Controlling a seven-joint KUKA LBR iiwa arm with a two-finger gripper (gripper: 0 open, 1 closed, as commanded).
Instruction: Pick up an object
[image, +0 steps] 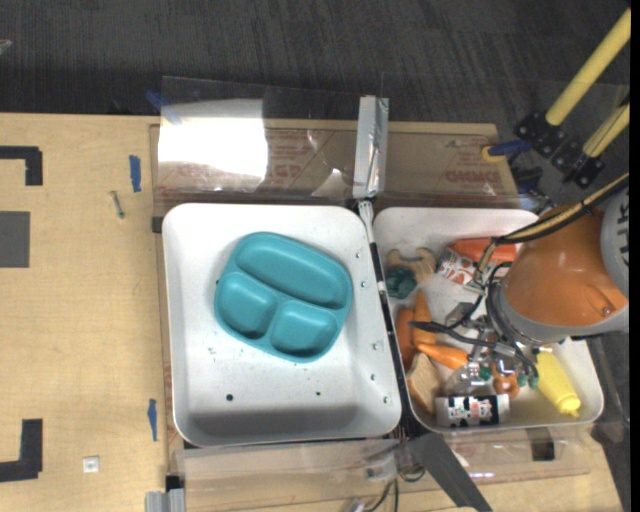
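Note:
My gripper (480, 372) reaches down into the right bin (590, 410), low among a pile of small items. The arm's orange band (560, 275) hides the bin's right half. Around the gripper lie orange carrot-like pieces (440, 352), a yellow object (557, 385) to its right and a black-and-white labelled item (472, 408) just in front of it. A small teal object (401, 282) and a red-and-white packet (458, 268) lie toward the bin's back left. I cannot make out whether anything is held.
The left bin (200, 390) holds a teal divided plate (283, 293) near its middle. A clear plastic wall (370, 150) stands behind both bins. Yellow poles (600, 60) cross the top right corner. Bare wooden bench (70, 300) lies to the left.

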